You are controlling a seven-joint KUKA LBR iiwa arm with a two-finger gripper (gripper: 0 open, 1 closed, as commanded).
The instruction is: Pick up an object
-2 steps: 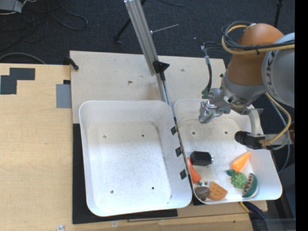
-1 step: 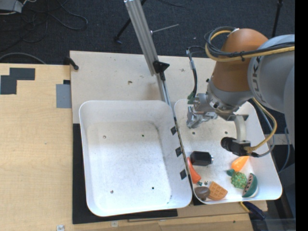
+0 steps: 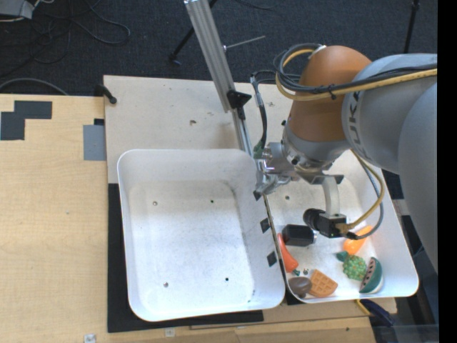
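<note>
1. The left bin (image 3: 186, 241) offers nothing to grasp. The step in hand, as I judge it, is still the approach: choose a target and bring the gripper over it. All useful travel is toward the right bin (image 3: 410, 281).
2. The gripper (image 3: 265, 179) sits over the wall the two bins share, toward its far end and well apart from every toy. From this angle I cannot tell whether it is spread or pressed together. It would be wise to make sure it is wide open before descending.
3. The candidates all lie in the near part of the right bin. An orange carrot-shaped toy (image 3: 288, 257) lies just beside the shared wall. Nearer the front rim, a brown piece (image 3: 300, 286) touches a waffle-like piece (image 3: 323, 284).
4. Further right, a green bumpy toy (image 3: 353, 266) sits against a watermelon-like slice (image 3: 372, 276), with a small orange piece (image 3: 355, 246) just behind them.
5. The carrot-shaped toy looks like the best choice, since it is nearest the gripper and touches no other toy. The closing direction should run across its narrow width, and the descent should stay clear of the wall. The clustered pairs risk a double grab or a glancing push.
6. The arm (image 3: 393, 127) reaches in from the right, bulky and bent downward. Its orange band (image 3: 325, 77) sits above the wrist, which points down and leftward over the far half of the right bin.
</note>
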